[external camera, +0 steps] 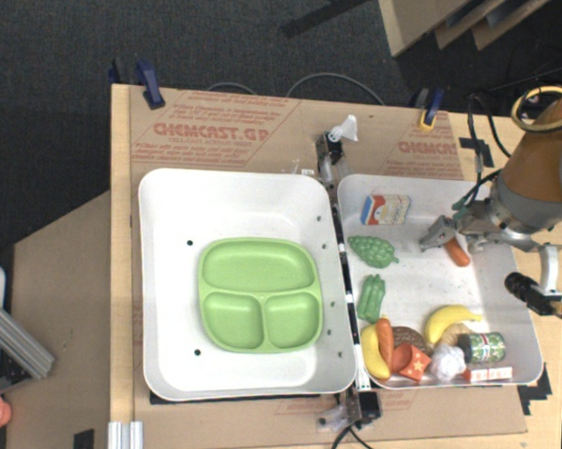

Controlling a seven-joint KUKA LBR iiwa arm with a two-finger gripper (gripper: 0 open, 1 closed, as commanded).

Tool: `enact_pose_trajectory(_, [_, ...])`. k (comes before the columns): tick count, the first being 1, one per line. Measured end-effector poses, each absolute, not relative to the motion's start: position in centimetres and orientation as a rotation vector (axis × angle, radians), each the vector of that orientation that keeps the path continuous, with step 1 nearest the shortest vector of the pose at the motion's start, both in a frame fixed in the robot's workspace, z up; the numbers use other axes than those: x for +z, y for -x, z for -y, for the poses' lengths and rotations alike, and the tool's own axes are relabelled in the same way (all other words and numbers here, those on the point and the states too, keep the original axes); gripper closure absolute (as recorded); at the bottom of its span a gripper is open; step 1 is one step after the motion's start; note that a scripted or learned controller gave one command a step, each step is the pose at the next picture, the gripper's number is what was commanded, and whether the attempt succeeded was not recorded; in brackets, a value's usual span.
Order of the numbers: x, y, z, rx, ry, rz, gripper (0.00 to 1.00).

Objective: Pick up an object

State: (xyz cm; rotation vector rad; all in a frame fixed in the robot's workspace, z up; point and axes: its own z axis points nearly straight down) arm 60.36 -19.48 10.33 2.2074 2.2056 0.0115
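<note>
The big white left bin [165, 288] carries a green divided plastic tray [259, 294]. In the white right bin [404, 291] the grey arm's gripper [452, 237] stands low, fingers closed around a small orange carrot-like piece [459, 253]. I judge the grasp is made; lifting remains. Other toy food lies near the front corner.

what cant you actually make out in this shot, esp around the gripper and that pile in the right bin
- Gripper, camera view: too small and seen from above to tell if the orange item is between its fingers or just beside them.
- Arm: cut off by the right edge.
- Pile in the right bin corner: the bananas, can and carrot overlap, hiding the brown item beneath.
- Small carton: print too small to read.
</note>
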Motion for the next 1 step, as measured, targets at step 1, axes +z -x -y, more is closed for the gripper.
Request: enact_pose_trajectory(1, [8.36, -60.58, 20.65, -0.001, -2.221, -2.219, 0.0])
